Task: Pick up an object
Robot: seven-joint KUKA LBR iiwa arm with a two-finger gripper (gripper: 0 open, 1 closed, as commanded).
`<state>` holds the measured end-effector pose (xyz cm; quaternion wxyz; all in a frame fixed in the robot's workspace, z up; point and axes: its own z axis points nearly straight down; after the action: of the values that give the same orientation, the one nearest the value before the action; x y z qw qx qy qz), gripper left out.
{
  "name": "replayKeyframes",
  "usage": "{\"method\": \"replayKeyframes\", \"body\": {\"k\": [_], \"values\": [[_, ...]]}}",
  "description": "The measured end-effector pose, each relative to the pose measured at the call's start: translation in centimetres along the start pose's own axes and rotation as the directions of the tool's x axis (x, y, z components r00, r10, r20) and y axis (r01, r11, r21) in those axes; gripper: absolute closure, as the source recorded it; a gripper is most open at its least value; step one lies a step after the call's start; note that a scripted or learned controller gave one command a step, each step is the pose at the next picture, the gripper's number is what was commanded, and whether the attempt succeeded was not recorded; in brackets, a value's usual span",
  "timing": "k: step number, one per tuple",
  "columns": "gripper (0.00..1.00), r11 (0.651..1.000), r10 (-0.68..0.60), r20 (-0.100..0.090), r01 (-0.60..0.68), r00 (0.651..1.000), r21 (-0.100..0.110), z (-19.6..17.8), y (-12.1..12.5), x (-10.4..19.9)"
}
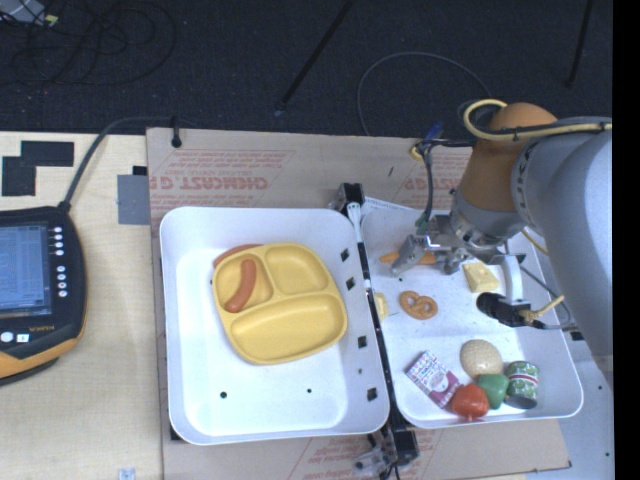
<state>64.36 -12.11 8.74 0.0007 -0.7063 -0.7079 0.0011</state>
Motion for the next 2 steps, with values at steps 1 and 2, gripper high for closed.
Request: {"method": "replayKeyframes", "body": {"k": [1,2], "values": [[0.00,1.000,0.003,0.000,-0.003,1.000,-0.002,-0.1,0.0,-2.1],[0.00,1.000,0.002,0.000,-0.002,1.000,-0.002,-0.1,0.0,-3.8]]}}
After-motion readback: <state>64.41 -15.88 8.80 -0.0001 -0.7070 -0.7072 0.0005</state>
